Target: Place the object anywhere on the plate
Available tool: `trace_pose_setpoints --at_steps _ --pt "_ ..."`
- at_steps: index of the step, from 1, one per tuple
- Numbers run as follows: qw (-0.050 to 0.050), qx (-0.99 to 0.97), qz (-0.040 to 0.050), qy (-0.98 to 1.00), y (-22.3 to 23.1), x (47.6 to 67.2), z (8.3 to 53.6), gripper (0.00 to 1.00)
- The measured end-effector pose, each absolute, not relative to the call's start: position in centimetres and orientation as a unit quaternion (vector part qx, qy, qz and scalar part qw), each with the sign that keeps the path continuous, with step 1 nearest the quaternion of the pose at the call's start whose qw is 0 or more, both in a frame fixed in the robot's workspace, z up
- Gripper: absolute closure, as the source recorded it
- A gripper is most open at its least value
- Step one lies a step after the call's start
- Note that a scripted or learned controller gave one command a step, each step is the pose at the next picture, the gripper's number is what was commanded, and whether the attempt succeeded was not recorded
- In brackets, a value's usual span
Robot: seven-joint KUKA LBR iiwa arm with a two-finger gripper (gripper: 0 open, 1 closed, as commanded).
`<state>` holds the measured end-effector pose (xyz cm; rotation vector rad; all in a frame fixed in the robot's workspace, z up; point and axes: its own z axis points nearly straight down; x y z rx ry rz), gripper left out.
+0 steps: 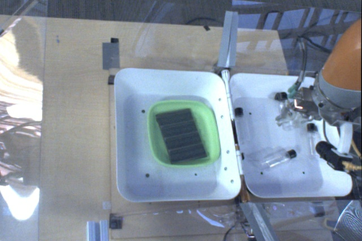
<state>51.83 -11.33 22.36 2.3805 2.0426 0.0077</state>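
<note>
Green plate (pixel 184 135) sits in left bin (pixel 130 121), carrying dark ridged block (pixel 181 135) | pincer (pixel 294 112) over right bin (pixel 266 183), grip cannot be told | clear vial (pixel 277 156) nearby: centre above it, descend squarely.

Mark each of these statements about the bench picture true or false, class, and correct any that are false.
1. The green plate sits in the left bin. True.
2. A dark ridged block lies on the green plate. True.
3. The dark ridged block lies in the right bin. False: it is on the plate in the left bin.
4. A clear vial with a black cap lies on its side in the right bin. True.
5. The arm reaches in over the left bin. False: the arm and its tool are over the right bin.
6. The plate is blue and round. False: it is green, with a squarish shape and rounded corners.
</note>
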Motion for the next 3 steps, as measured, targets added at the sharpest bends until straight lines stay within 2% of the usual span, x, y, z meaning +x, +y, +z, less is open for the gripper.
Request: trace_pose_setpoints --at_steps 1,2,3 --pt "0.001 0.692 0.0014 0.722 -2.5 49.7 18.4 1.0" --pt "0.001 0.692 0.0016 0.721 -2.5 49.7 18.4 0.0" --pt "0.002 0.684 0.0024 0.729 1.2 52.4 18.5 0.0"
